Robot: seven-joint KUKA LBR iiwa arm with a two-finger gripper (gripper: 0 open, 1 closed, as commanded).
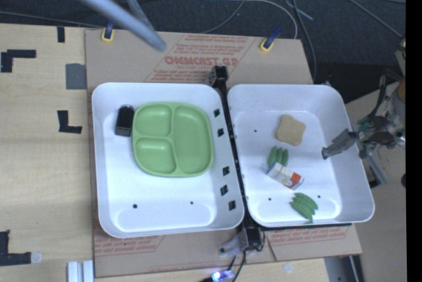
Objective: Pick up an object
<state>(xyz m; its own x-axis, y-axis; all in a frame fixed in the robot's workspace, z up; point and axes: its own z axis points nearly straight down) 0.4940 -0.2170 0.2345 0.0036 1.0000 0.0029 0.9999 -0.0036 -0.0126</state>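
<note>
Gripper (333,147) at right bin's (330,97) right edge, grip state unclear, tan block (290,130) just left, apart.

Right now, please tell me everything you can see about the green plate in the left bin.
The plate is light green, a rounded square with a raised rim and three compartments: two side by side on its far half and one on the near half. It looks like matte plastic. It lies flat, right side up, about the middle of the left bin, nothing in it. A small black object lies against its left edge; whether they touch, I cannot tell.
</note>
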